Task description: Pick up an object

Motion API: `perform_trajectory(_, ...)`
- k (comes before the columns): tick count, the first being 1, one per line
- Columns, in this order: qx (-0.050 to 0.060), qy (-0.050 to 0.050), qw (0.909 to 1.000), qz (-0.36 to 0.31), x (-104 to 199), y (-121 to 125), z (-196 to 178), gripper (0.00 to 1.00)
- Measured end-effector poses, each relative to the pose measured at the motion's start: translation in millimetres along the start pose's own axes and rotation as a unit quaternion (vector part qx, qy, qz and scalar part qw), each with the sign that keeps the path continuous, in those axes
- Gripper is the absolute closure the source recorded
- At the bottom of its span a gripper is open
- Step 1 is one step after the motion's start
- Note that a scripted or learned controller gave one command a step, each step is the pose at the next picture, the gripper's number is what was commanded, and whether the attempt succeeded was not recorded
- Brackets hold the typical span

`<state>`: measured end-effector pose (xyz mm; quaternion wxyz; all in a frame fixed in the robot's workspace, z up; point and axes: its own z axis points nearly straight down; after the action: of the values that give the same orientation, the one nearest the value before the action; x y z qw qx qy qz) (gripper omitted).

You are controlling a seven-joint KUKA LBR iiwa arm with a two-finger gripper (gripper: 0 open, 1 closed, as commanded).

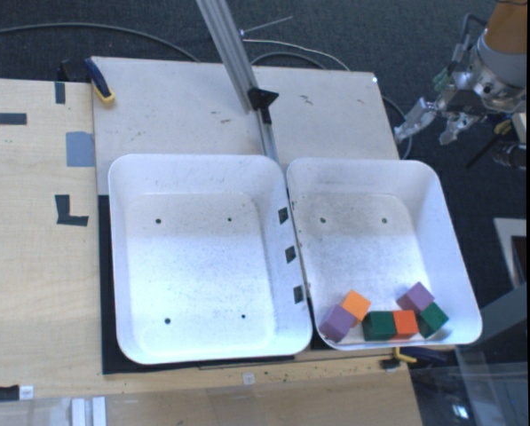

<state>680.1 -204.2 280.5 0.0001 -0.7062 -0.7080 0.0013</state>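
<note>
Approach stage, by every sign: gripper [429,128] hanging outside the right bin [449,204], beyond its far right corner and above the dark floor, not over the bin itself. Fingers [408,129] spread wide, nothing between them, nothing held. No pick begun yet.

Candidate objects all huddled in the near right corner of the right bin: orange cube [356,304], purple cube [337,323], green cube [379,326], a smaller orange block [405,324], a second purple cube [415,297] and a second green cube [433,318]. Packed closely, several touching, and pressed against the bin's near wall.

Next move, as a judgement: travel from the far corner across the right bin to the near corner, then a descent over one block. Best bet probably the orange cube or the purple cube beside it, both on the open side of the cluster. Likely trouble: little space for a finger between neighbours or against the wall, so a risk of nudging instead of gripping.

Surface of the right bin white, shallow, finely speckled with dark marks. Just left of it, touching along the shared rim, the left bin [122,193]. Behind the right bin, a pale bench plate [176,96] with a slanted aluminium post [225,34] rising from it. Further left, a wooden table [25,238] with tape marks.
</note>
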Motion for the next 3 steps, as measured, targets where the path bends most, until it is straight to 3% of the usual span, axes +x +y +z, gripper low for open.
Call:
perform_trajectory(1,0.002,0.002,1.0,-0.002,110.5,-57.9,56.3,0.0)
perform_trajectory(2,0.001,-0.001,1.0,0.003,34.8,-43.4,98.0,0.0)
perform_trajectory(3,0.0,0.001,1.0,0.001,58.4,-105.1,166.0,0.0)
